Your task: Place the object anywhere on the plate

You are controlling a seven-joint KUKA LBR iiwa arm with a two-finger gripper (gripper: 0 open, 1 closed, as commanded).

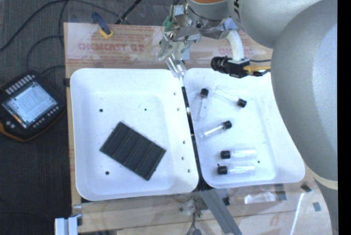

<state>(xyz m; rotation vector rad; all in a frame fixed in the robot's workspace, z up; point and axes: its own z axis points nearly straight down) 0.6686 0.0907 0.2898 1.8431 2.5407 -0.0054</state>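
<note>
Clear vials (218, 129) near gripper (176, 68); plate (132, 150) apart.

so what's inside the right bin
Five clear vials with black caps lie loose in the right bin: two near the back, one mid-bin, two side by side at the front. The arm covers the bin's far right part.

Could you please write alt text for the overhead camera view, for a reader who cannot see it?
A grey and orange robot arm holds its gripper above the far end of the seam between two white bins. The left bin holds a dark ribbed plate; the right bin holds five clear vials with black caps.
</note>
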